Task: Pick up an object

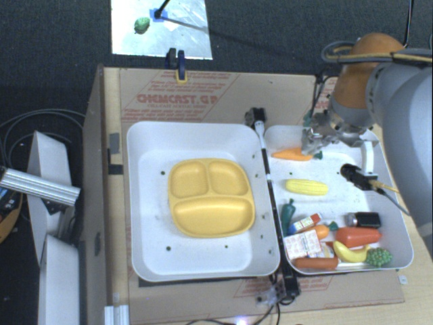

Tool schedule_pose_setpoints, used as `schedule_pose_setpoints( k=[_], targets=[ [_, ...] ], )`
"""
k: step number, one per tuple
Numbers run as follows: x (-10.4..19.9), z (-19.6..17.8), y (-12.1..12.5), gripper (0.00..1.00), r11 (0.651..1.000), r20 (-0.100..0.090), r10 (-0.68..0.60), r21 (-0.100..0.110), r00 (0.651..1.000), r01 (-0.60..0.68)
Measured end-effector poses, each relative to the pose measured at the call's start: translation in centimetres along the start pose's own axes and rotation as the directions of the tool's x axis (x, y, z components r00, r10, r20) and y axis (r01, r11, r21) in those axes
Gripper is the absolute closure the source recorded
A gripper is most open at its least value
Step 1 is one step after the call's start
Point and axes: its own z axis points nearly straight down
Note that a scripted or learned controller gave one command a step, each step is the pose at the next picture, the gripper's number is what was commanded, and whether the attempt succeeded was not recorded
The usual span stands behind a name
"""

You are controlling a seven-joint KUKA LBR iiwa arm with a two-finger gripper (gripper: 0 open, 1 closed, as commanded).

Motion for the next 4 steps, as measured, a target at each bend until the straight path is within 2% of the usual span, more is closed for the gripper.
schedule_pose_setpoints(
  k=[1, 2, 3, 4],
  targets=[
    [4.0, -7.3, -4.0, 1.0, 1.0, -0.009, 0.0, -0.005, 1.0, 0.0],
    [10.6, -7.3, -3.1, 1.0, 1.0, -0.011, -0.001, -0.003, 1.0, 0.001],
    [7.6, -10.3, -4.7, 1.0, 1.0, -0.009, 0.003, -0.003, 1.0, -0.003],
    [16.9, -10.6, -1.9, 1.0, 1.0, -0.011, 0.0, -0.003, 1.0, 0.0]
  ],
)
